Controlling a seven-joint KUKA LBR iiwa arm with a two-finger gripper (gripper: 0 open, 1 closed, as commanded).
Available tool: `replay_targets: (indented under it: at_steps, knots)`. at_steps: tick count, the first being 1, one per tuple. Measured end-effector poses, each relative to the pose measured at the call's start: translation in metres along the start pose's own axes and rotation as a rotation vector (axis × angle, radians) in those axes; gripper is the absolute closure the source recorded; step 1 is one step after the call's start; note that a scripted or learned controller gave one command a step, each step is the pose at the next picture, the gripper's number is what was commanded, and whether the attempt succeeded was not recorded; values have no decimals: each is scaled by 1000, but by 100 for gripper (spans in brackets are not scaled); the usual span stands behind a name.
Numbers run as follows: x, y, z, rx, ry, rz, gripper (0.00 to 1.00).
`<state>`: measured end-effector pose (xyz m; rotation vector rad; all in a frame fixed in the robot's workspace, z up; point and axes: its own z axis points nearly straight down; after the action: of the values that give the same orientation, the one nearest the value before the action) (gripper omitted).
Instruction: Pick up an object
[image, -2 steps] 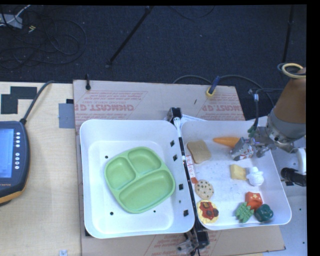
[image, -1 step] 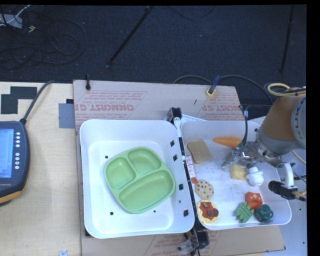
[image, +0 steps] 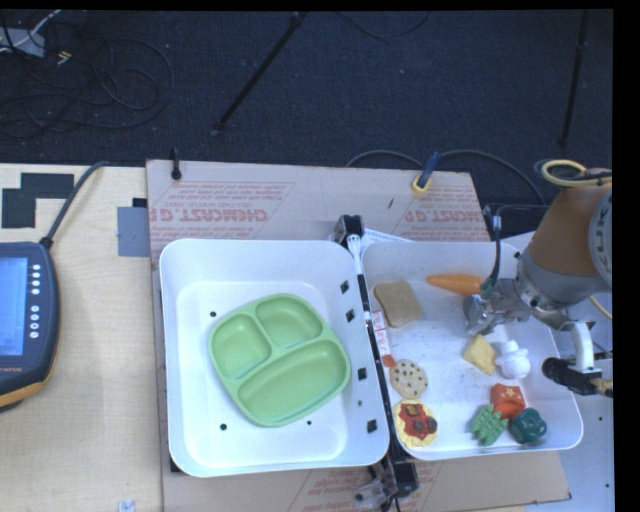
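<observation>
Left bin (image: 180, 300) just has the green divided plate (image: 280, 357). Right bin (image: 570, 425) has bread (image: 398, 302), cookie (image: 408, 378), carrot (image: 455, 283) and cheese wedge (image: 481, 354). The pincer (image: 484, 316) sits low just above the cheese; can't tell how it's set.

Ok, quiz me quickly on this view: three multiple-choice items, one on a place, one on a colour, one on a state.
1. Where does the green plate lie?
A. left bin
B. right bin
C. on the bench

2. What colour is the carrot?
A. blue
B. orange
C. white

3. How does the gripper stand?
A. over the left bin
B. down in the right bin
C. off the bench

Key: 1 A, it lies alone in the left bin. 2 B, plainly orange. 3 B, it sits in the right bin between carrot and cheese.
</observation>
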<state>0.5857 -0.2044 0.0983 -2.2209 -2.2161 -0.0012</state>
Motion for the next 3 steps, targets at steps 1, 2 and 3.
replay_targets:
  at_steps: [1, 2, 3]
  knots:
    - [0, 0, 0, 0, 0, 2, 0]
    - [16, -45, 10, -3, -3, 2, 0]
    - [14, -44, -1, -1, -1, 6, 100]
